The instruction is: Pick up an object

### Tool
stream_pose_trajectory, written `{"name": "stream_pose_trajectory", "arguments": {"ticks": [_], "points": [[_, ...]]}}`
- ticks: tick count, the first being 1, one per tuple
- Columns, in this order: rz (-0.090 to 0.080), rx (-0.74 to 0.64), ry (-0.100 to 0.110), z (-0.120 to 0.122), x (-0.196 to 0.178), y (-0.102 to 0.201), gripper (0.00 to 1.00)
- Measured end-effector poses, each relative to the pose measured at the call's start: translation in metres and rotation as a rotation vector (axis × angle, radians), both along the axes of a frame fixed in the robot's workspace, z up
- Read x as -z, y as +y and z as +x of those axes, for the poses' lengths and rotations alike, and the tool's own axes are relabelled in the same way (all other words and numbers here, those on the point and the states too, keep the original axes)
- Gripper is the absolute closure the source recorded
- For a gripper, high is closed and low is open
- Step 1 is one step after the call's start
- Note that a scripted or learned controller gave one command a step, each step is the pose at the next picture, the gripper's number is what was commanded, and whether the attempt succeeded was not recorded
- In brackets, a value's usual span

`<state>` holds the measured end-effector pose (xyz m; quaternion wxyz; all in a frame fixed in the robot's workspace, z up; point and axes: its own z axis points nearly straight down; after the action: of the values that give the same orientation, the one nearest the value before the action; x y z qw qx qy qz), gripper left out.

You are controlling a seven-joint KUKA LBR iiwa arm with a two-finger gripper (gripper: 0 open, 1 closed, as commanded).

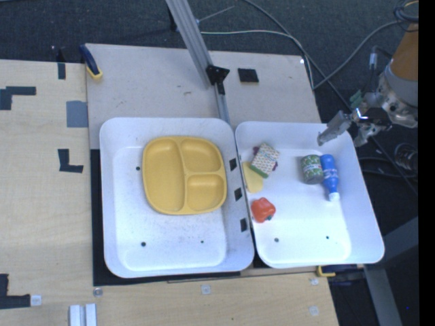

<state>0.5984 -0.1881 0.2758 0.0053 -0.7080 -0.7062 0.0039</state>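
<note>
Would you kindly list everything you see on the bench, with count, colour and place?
bins: 2, white, side by side on the bench
plate: 1, yellow, three compartments, in the left bin
packet: 1, patterned, right bin near the divider
yellow piece: 1, just below the packet
red object: 1, right bin, lower left
can: 1, greenish, right bin, beside the bottle
bottle: 1, blue, white tip, right of the can
clamp: 1, blue and yellow, bench's far left corner
gripper: 1, grey, above the right bin's far right corner
</note>
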Motion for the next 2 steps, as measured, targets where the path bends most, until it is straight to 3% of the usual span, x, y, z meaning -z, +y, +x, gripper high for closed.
{"name": "stream_pose_trajectory", "arguments": {"ticks": [1,2], "points": [[-0.003,-0.004,-0.012,0.002,-0.008,0.001,0.0],[-0.003,-0.003,-0.008,-0.001,0.036,0.0,0.0]]}}
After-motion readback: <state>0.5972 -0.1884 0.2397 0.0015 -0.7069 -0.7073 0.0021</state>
